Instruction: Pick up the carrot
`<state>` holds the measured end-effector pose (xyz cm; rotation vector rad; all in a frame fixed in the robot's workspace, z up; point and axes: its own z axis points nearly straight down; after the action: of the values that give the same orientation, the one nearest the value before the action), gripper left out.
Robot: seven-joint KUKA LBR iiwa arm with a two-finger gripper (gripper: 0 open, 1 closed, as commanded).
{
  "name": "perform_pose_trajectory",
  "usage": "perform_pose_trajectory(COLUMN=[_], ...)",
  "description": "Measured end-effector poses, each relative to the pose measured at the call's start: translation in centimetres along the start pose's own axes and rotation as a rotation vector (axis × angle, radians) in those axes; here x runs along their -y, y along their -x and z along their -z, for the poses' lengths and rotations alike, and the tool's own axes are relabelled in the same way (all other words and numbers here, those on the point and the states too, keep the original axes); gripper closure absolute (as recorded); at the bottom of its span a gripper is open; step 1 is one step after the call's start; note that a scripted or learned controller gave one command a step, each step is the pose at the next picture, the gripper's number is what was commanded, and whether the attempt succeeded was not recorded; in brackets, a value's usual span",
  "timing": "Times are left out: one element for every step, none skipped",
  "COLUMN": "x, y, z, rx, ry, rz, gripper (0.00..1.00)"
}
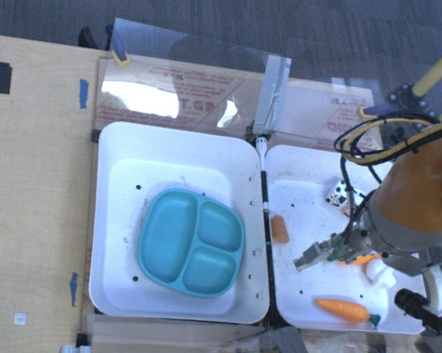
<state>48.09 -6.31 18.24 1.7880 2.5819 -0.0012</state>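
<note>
While the arm reaches in from the right:
Gripper (313, 256): in the right bin (299, 191), whether clenched unclear.
Carrot (342, 309): flat near the front wall, apart from gripper.

- The one camera is sitting fixed above the bench (20, 187), looking down at a slant
- It is taking in both white bins side by side, the left bin (120, 151) and the right bin (294, 300), at middling range
- It is facing so that the arm (422, 196) is reaching in from the frame's right, with floor (226, 4) lying along the top
</note>
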Motion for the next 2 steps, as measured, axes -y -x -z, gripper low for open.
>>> perform_pose_trajectory(x=[3.8,-1.0], y=[9.6,11.6], z=[-2.3,-9.6], rx=[-0.001,0.003], ry=[-0.003,0.004], rz=[0.17,0.219], gripper=[0.0,0.0])
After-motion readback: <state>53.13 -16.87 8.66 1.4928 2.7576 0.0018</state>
